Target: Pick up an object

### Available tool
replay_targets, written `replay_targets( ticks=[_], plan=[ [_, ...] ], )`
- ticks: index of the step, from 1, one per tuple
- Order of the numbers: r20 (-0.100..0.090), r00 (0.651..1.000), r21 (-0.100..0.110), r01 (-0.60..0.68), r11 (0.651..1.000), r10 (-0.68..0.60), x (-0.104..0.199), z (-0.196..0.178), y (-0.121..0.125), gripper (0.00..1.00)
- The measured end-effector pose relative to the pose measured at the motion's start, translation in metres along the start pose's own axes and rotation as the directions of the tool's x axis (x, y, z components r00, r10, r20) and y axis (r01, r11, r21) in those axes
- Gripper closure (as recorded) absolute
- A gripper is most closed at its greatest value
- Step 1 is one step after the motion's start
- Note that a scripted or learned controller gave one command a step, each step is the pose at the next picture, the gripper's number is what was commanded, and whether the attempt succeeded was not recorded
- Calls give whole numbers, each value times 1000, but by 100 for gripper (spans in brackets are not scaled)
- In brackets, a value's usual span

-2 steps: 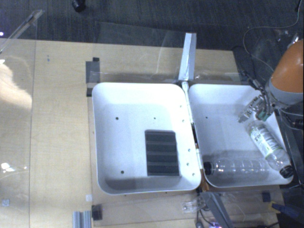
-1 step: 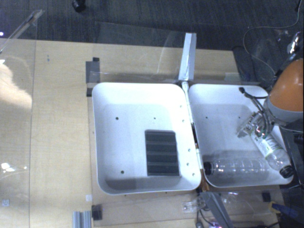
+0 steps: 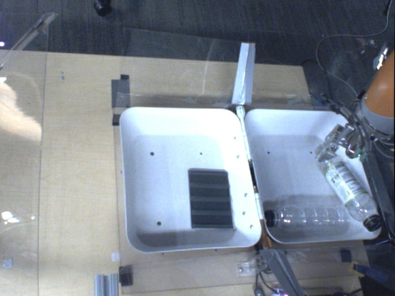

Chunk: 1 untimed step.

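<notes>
One bottle (image 3: 347, 187) just below gripper (image 3: 339, 142)

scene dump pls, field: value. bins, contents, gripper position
left bin: one dark ribbed rectangular block, lying flat toward the near right
right bin: two clear plastic bottles
bottle A: lying along the near wall, dark cap at the left end
bottle B: slanted along the right side, dark cap at its near end
gripper: low over the right bin, at the far end of bottle B
grasp: cannot confirm
</notes>
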<state>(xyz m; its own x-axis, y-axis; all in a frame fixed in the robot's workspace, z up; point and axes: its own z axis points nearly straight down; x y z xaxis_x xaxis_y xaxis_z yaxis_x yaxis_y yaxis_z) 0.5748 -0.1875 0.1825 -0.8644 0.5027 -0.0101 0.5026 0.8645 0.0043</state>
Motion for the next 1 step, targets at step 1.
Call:
replay_targets(
  ticks=[1],
  plan=[
    [-1, 1000, 0, -1, 1000, 1, 0, 0, 0, 0]
  ],
)
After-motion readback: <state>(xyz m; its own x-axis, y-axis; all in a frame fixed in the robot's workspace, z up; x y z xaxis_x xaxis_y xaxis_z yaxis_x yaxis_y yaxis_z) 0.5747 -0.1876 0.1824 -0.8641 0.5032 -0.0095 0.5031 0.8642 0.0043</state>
